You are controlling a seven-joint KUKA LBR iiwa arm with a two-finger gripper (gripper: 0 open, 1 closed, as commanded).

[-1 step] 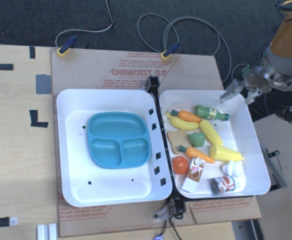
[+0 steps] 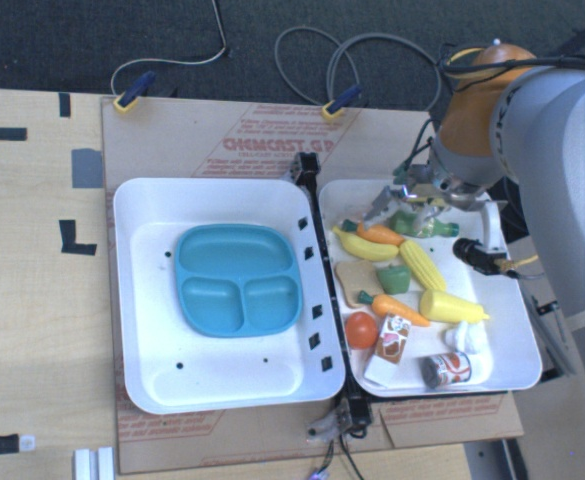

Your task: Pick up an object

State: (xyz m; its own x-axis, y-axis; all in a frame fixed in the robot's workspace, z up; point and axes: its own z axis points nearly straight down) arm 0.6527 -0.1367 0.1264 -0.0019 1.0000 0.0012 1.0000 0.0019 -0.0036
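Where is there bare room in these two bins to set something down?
The left bin has bare floor all around the blue divided plate, widest along its near edge. The right bin is crowded with toy food, and the gripper hangs over its far end.

blue sectioned plate (image 2: 238, 278) in left white bin (image 2: 142, 218), cardboard sheet (image 2: 242, 140) beneath, grey cable loop (image 2: 317, 63) behind

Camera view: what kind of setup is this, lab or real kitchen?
Most likely a robot lab pick bench, not a kitchen: two white bins clamped onto a printed board, toy food like a banana and corn, loose cables behind.
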